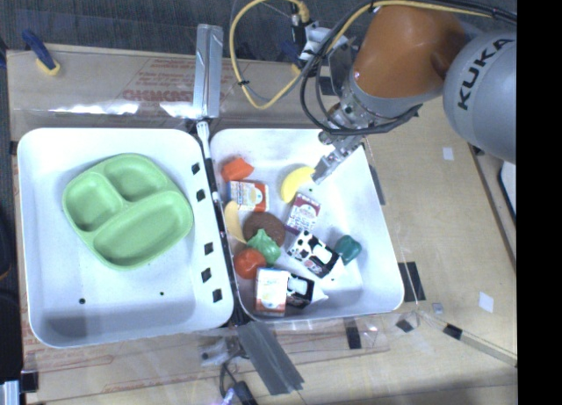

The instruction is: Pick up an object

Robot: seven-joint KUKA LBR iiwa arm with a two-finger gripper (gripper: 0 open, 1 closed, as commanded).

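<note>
Left white bin [53,307]: green three-compartment plastic plate [128,208] mid-bin, apart from the clutter | right white bin [382,254]: small toys and cartons heaped along its left wall and centre, including yellow rounded toy [295,182] near the far edge | two-finger gripper [326,166]: poised just beside the yellow toy, probably its target; finger state cannot be told.

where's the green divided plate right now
The green divided plate lies in the left bin, toward its upper middle, apart from the toys in the right bin.
</note>
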